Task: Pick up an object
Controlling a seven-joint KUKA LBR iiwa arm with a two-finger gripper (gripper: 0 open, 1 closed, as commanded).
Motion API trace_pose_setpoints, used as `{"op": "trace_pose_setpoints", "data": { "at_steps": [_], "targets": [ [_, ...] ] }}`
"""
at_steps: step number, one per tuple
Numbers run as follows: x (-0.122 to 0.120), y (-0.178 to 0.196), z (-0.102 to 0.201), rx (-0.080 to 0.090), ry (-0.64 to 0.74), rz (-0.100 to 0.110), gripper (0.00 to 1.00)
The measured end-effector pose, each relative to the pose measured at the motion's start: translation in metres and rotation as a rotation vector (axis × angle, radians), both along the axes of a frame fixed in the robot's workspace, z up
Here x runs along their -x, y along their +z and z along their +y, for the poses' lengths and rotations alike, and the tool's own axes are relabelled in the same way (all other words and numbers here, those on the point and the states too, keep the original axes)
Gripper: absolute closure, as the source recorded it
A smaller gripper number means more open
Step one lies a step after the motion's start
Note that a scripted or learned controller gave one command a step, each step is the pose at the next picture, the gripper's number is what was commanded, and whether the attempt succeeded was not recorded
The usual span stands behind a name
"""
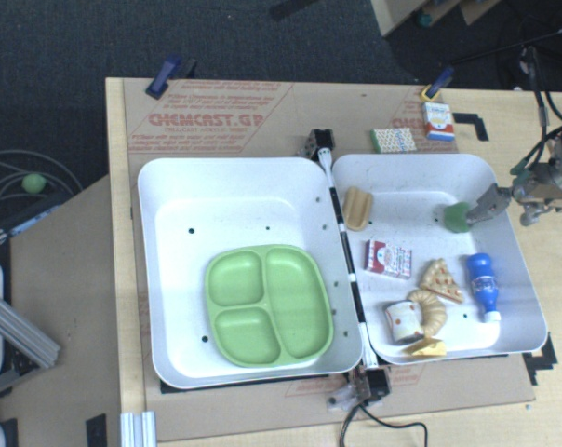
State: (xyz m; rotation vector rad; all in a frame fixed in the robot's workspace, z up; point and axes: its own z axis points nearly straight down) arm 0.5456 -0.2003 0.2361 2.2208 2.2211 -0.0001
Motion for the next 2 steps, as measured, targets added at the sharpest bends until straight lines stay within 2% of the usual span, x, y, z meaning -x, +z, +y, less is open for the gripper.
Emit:
{"op": "trace_pose_setpoints", "data": {
  "at_steps": [1, 2],
  "targets": [
    [0.014, -0.104, -0.016, -0.001, -0.001, 0.003, 0.0],
    [0.012, -0.149, -0.018, -0.009, 0.004, -0.001, 0.0]
  ]
}}
